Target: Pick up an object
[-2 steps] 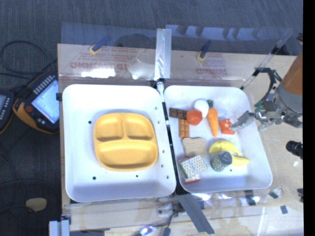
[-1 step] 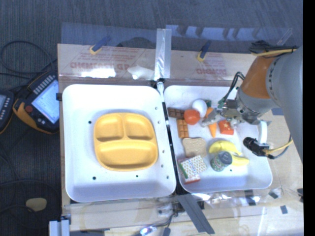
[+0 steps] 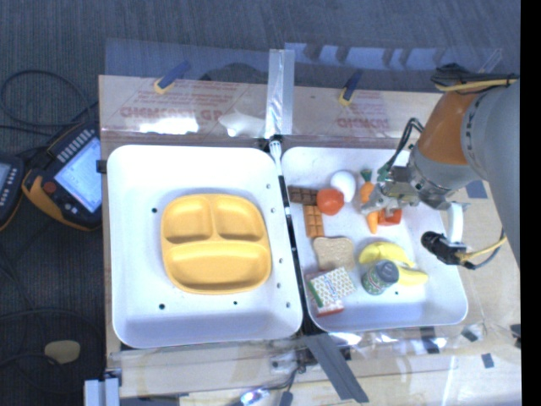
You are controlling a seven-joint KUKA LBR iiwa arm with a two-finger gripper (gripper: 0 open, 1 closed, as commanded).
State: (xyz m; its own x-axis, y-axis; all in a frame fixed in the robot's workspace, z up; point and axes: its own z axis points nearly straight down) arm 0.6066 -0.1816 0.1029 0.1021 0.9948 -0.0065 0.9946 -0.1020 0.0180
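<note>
We see the two-finger gripper lowered into the right-hand shallow white bin, reaching in from the right on the grey arm with its orange band. It sits low among a cluster of toy foods near the bin's upper middle, just beside a small orange carrot-like piece and a small red block, with another orange piece close on its left. We cannot tell how the end effector is set, since its tip is hidden among these items and too small to read, and we cannot see anything clearly pinched by it.

The other candidates lie untouched around it: a white egg-shaped object, a round red tomato-like ball, a brown chocolate-bar piece, a tan waffle-like bar, a slice of tan bread, a yellow banana with a grey-lidded small can resting on it, and a colourful small box at the bin's lower left.

The left-hand shallow white bin bears a yellow compartment tray.

We judge the task to be at the reach-and-grasp stage: the approach looks made, but no object is lifted, so a secure grip and a raise are still to come.
</note>
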